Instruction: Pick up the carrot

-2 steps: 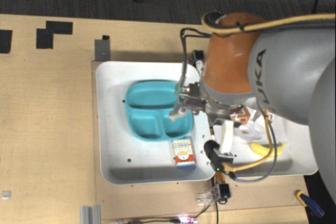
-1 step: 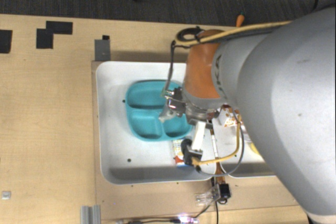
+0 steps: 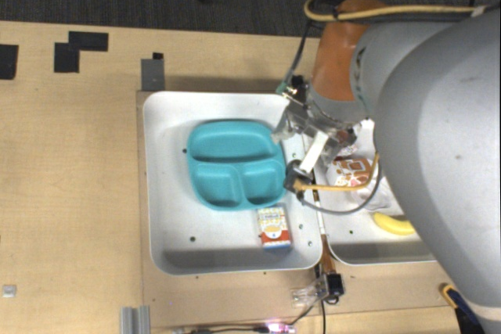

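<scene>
My gripper point(image 3: 291, 120) hangs over the inner edge of the left bin point(image 3: 160, 168), just past the upper right corner of a teal divided tray point(image 3: 235, 164). The grey arm with its orange band point(image 3: 337, 59) reaches in from the right and covers most of the right bin point(image 3: 352, 242). Nothing can be seen held at the gripper.
A small red, white and blue box point(image 3: 274, 229) lies near the front of the left bin, right of the tray. In the right bin a yellow banana point(image 3: 393, 225) pokes out from under the arm, and a white packet with brown print point(image 3: 352, 168) lies behind it.
</scene>
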